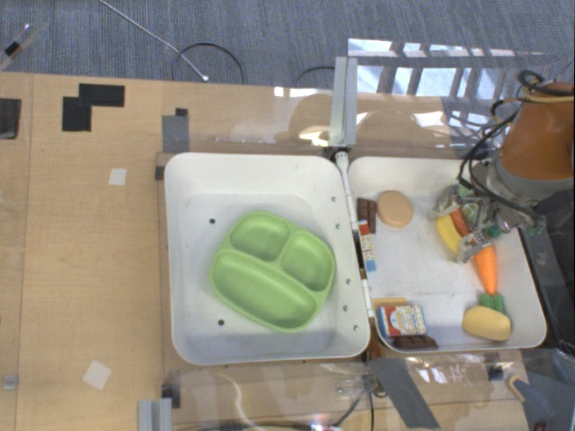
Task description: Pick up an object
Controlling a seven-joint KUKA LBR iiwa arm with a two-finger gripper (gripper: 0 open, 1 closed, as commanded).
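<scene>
The claw (469,227) is seen low in the right bin (422,268), directly over a yellow toy (446,233) and just above the carrot (486,269), whose long axis runs away from it toward the bin's near edge. Its grip state cannot be told.

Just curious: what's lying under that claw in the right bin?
Beneath the claw lie a yellow toy and a carrot, partly covered; anything else under it is hidden.
</scene>
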